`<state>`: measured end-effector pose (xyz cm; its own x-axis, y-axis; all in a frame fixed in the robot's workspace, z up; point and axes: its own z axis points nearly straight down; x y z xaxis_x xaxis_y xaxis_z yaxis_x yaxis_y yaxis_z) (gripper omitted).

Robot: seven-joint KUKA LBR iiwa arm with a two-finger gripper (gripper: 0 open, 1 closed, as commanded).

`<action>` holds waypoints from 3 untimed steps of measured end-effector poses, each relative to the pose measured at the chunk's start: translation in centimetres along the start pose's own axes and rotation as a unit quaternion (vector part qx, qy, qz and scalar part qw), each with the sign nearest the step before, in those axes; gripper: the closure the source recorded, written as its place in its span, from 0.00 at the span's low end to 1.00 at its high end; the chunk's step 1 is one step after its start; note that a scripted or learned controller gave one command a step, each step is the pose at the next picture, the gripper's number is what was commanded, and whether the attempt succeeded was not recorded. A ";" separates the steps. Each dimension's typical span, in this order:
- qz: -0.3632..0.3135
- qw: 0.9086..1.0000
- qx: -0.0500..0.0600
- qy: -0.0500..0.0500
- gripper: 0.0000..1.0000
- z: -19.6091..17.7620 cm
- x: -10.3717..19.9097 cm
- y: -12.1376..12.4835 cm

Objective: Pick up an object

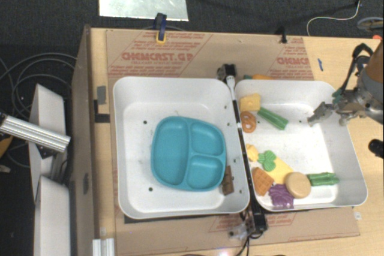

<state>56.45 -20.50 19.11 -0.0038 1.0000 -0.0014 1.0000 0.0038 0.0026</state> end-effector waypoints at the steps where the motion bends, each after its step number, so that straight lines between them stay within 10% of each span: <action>1: -0.002 1.000 0.006 0.004 0.00 7.2 6.9 -5.3; 2: -0.003 1.000 -0.004 0.000 0.00 10.7 6.5 6.3; 3: 0.005 1.000 0.003 0.000 0.00 10.7 0.6 -2.0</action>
<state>54.49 -19.91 8.41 0.0067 1.0000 -0.0008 1.0000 -0.0067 -0.0041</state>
